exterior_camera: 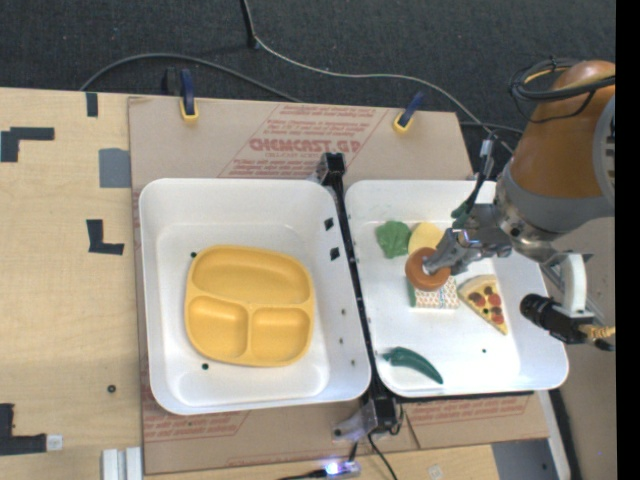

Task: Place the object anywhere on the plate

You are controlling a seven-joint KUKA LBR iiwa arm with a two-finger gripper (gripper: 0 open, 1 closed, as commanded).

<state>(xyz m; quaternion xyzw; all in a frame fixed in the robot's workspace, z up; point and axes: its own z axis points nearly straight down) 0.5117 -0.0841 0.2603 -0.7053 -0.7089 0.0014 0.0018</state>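
In the camera view, the gripper [440,260] is low in the right bin [520,363], directly above a brown donut-like toy [428,271]. This toy looks like the object chosen for the task, and it lies on a small patterned block [436,298]. I cannot tell if the fingers are spread or pressed together, because the wrist hides them.

The yellow plate [250,303] lies in the left bin [160,268], well apart, ready to receive the object.

Other toys crowd the place: a green leafy piece [393,236] and a yellow piece [425,235] just beside the donut, a pizza slice [486,300] near it, and a green pepper [413,363] further forward. The wall between the bins must probably be crossed.
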